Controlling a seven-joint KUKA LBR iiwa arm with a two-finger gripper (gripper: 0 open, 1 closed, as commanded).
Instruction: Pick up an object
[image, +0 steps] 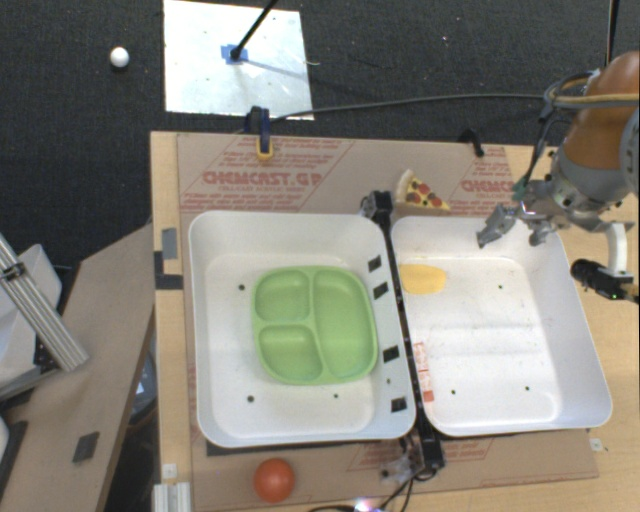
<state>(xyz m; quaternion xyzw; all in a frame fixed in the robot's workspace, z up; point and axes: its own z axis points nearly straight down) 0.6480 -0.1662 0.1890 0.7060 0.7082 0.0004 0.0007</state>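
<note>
We see the end effector (516, 226) held above the far rim of the right bin (560, 400), its two fingers (490, 232) spread apart with nothing between them; we judge this a ready stance, high enough to clear the bin wall before descending. The arm (600, 130) reaches in from behind and beside it.

The likeliest thing to pick, a flat yellow piece (422, 279), lies on the floor of the same bin, below the end effector and off toward the divider between the bins, near the far wall. It is apart from the fingers, so no grasp has begun. Its low profile suggests that the fingers must come almost to the bin floor to close on it.

Farther beyond the yellow piece, across the divider, a green compartment tray (312, 324) sits in the middle of the left bin (215, 400), resting flat.

Three things lie outside the bins, and we judge them out of the working area: a toy pizza slice (421, 193) on the desk (330, 170) just past the bins' far edge, an orange ball (273, 479) by the near edge, and a small white ball (119, 57) well beyond the desk.
</note>
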